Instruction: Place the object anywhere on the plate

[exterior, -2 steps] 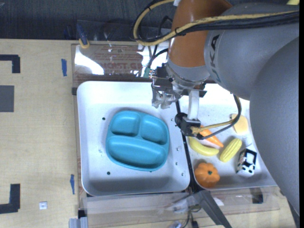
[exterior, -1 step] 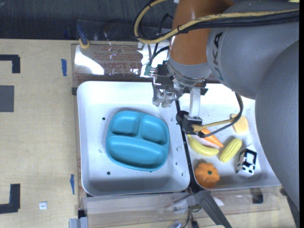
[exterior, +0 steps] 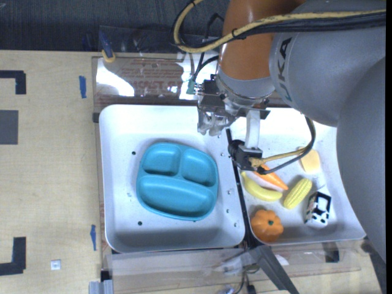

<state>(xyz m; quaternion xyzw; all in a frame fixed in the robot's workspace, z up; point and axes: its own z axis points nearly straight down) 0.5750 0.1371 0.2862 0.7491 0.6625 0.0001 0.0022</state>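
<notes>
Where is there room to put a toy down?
The blue three-part plastic plate is bare, and so is the left white bin's floor around it. The right white bin is crowded with toy food under the pincer.

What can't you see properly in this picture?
- Gripper: too blurry and small to tell how its fingers stand.
- Carrot: its near end is covered by a black clip and cable.
- Right bin: its far side is hidden under the big grey arm.
- Black-and-white toy: too small to recognise.
</notes>
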